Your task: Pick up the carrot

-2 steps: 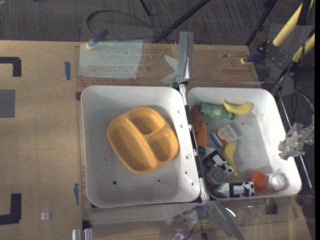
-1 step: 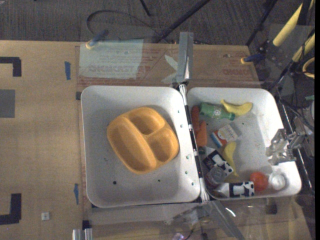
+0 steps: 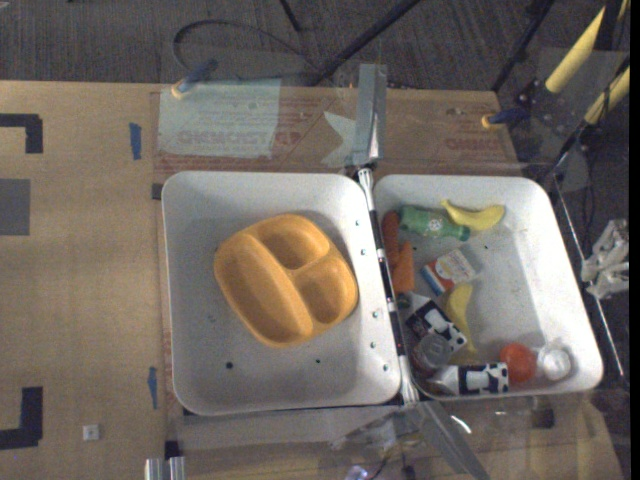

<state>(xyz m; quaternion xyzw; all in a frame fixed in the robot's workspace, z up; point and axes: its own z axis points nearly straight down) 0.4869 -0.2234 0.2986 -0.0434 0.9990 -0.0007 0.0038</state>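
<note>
The carrot (image 3: 403, 268) is a short orange piece lying lengthwise against the left wall of the right bin (image 3: 530, 268). A reddish piece (image 3: 390, 229) lies just beyond its far end, touching or nearly touching it. A green bottle (image 3: 432, 224) lies right of that piece, and a small white carton (image 3: 456, 266) sits close to the carrot's right side.
The left bin (image 3: 190, 298) holds a yellow divided plate (image 3: 287, 278). The right bin also holds a banana (image 3: 474, 214), a yellow piece (image 3: 460, 304), a black-and-white box (image 3: 436, 320), a can (image 3: 432, 350), a cow-patterned carton (image 3: 483, 377), a red ball (image 3: 517, 360) and a pale bottle (image 3: 554, 362).
</note>
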